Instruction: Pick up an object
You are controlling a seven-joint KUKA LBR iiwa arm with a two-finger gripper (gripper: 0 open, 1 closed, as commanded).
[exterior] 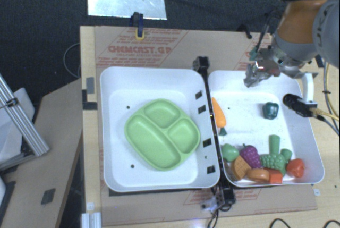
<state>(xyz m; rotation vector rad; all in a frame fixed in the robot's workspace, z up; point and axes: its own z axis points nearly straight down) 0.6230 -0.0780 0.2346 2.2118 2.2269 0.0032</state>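
Well, I am watching my arm (pixel 305 14) hang over the far end of the right bin (pixel 241 91), and its gripper (pixel 256 75) sits up near the back wall. Nothing is between the tips that I can see, so I think it holds nothing yet. How the jaws stand I cannot tell from here, they are too small and dark.

The toys are all in that right bin. A small green pepper (pixel 270 110) lies alone in the middle, just a little way in front of the gripper. An orange carrot (pixel 218 112) rests along the left wall. The rest sit in a heap at the near end: purple grapes (pixel 250 155), a green piece (pixel 229 153), a tall green stick (pixel 274 144), a red tomato (pixel 295 167) and some orange bits (they touch each other, so they look hard to grab one at a time). The left bin (pixel 114 94) holds a green plate (pixel 161 134) with three parts.

So I judge we are at the reaching step, before any grab. I think the pepper is the best pick, since it stands apart. The next move needs the gripper to slide toward me, get right above the pepper, then go straight down around it
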